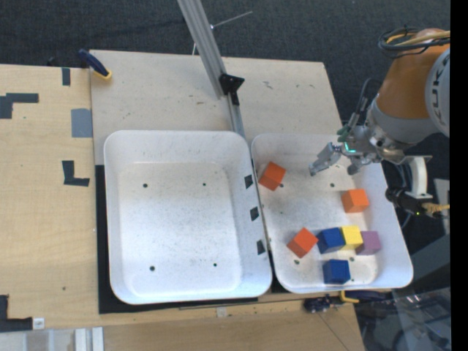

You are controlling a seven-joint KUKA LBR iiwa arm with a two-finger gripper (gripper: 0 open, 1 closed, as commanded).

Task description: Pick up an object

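The fingers [322, 161] stand spread with nothing between them, above the right bin [281, 146]. Left to right there lie orange cubes [272, 175], [301, 241], blue cubes [330, 239], [336, 271], a yellow cube [352, 235], another orange cube [355, 200], and a purple cube [369, 242].

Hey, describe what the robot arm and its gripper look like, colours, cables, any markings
The arm at the camera view's right is rounded, with a broad orange band and grey casing carrying dark lettering, partly cut off. Black and yellow cables loop over its top. The gripper is a small grey metal assembly with slender fingers and a tiny green-cyan light near its base.
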